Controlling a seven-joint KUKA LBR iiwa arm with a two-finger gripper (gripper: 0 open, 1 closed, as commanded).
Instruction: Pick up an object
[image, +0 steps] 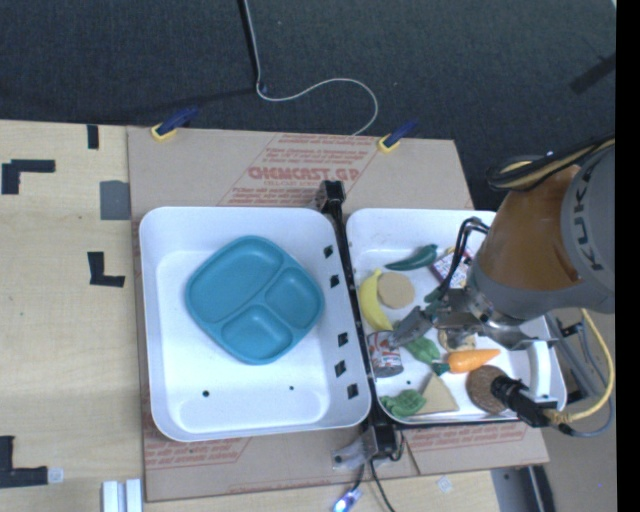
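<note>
Tool (425, 322) is positioned low inside the right bin (400, 226), above a cluster of toy food; finger separation cannot be determined from this view. Orange carrot (472, 359) lies just right of the tool. Round tan piece (395, 290) and yellow banana (372, 302) lie just left of it. Green pepper (412, 259) lies beyond it, and a green leafy piece (404, 404) lies nearer the camera. Blue divided plate (255, 298) sits well left, in the left bin (160, 300).

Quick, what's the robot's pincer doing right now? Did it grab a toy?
Pincer: low in the right bin among the toys; whether it is open, closed or holding something cannot be told.
</note>
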